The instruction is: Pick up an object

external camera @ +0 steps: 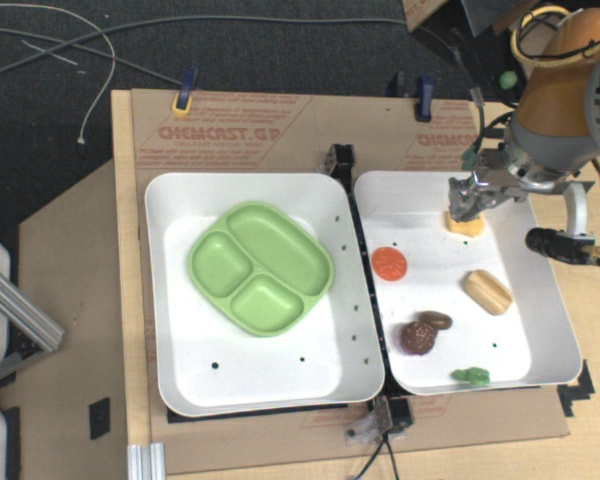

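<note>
The grey arm with its orange band reaches in from the upper right, its end effector (467,206) lowered into the right bin (540,368) directly over a yellow piece (466,226); its grip cannot be told. Below lie an orange disc (388,263), a tan block (487,292), a brown lump (422,333) and a green bit (471,375). A green divided tray (261,267) sits in the left bin (180,368) on the cardboard-topped bench (240,128)

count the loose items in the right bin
5. A yellow piece at the back under the pincer, an orange-red disc near the left wall, a tan bread roll at right, a dark brown lump in front, a green piece at the front edge.
</note>
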